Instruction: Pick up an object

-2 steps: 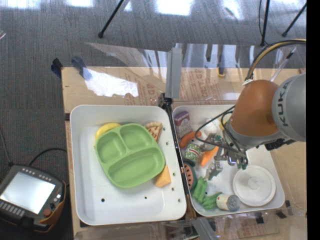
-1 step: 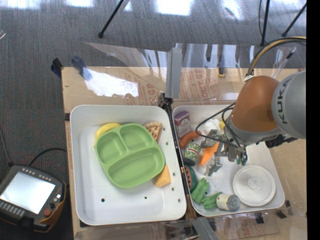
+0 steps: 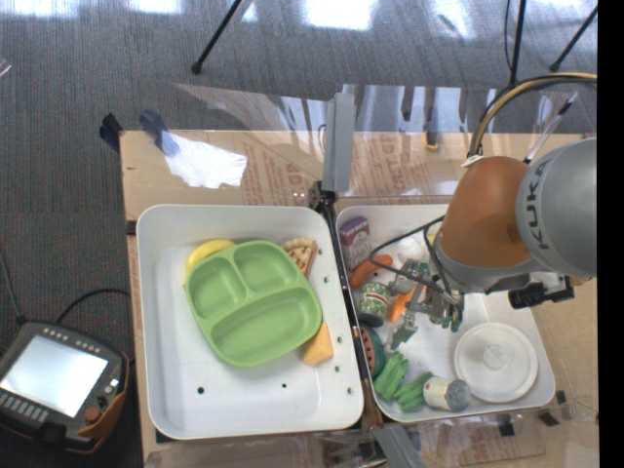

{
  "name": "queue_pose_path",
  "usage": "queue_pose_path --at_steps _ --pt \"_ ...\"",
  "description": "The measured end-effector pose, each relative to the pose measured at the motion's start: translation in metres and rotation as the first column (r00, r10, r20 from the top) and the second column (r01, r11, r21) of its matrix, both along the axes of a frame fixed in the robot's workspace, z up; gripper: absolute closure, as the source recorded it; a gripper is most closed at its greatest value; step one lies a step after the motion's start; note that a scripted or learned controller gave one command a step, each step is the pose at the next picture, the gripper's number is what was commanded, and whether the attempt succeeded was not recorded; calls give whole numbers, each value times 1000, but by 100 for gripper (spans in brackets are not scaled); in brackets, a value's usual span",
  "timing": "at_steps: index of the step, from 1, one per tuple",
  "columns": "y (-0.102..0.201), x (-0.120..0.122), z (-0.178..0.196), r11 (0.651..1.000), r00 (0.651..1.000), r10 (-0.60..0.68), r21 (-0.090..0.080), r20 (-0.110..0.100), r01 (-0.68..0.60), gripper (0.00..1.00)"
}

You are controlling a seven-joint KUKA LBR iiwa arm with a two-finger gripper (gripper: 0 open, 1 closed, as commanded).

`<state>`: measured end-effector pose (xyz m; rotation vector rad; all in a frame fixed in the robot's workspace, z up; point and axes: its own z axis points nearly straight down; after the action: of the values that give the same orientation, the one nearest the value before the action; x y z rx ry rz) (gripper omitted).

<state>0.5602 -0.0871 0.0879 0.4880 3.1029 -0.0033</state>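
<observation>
My gripper (image 3: 429, 328) hangs low over the middle of the right bin (image 3: 541, 383), its fingers open and pointing down, with nothing seen between them. Just left of it lie an orange carrot-like piece (image 3: 371, 269), a small round tin (image 3: 371, 305) and a dark red item (image 3: 366, 345). Green pods (image 3: 398, 378) and a small cylinder (image 3: 448, 394) lie in front of it, and a white round lid (image 3: 496, 359) to its right. A purple-labelled carton (image 3: 354, 237) stands at the bin's back left. The arm's orange band (image 3: 487, 222) hides part of the bin's back.
The left bin (image 3: 166, 378) holds a green divided plate (image 3: 255, 302), a yellow piece (image 3: 207, 253), a waffle-like slice (image 3: 302, 253) and an orange wedge (image 3: 319, 347). A metal post (image 3: 338, 149) rises between the bins at the back. White cloth (image 3: 207, 164) lies on the bench.
</observation>
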Motion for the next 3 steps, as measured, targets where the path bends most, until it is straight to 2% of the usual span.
queue_pose_path --at_steps 1,3 --pt "1 1 0 1000 1000 -19 -4 1 19 0" --pt "2 -3 0 997 997 72 0 2 -72 0"
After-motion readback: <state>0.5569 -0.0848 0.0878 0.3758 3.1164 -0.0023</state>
